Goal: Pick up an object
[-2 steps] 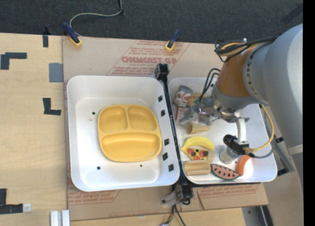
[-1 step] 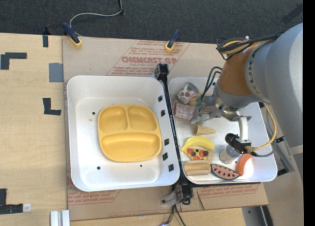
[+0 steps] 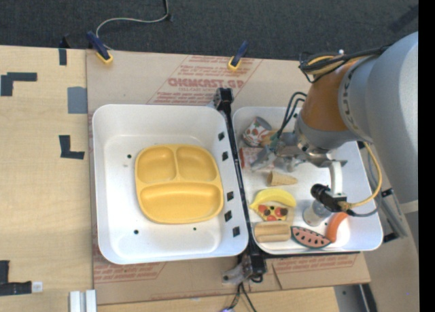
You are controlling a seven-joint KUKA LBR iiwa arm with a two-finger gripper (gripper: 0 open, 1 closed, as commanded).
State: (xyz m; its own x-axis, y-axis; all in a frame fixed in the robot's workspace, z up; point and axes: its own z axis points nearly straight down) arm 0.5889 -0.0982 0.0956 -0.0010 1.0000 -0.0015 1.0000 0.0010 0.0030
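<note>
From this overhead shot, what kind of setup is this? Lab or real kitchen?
Most likely a robot lab bench, not a kitchen: two white bins clamped onto cardboard, toy food such as a watermelon slice beside a yellow divided plate, and a grey and orange arm reaching in.

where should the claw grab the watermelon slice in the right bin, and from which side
Probably from straight above, closing across the narrow width of the watermelon slice near its middle. It lies flat on the floor of the right bin, long and thin, so its short span looks the easiest to fit. An orange piece touches its right end and a tan block sits just left, so avoid both ends.
</note>
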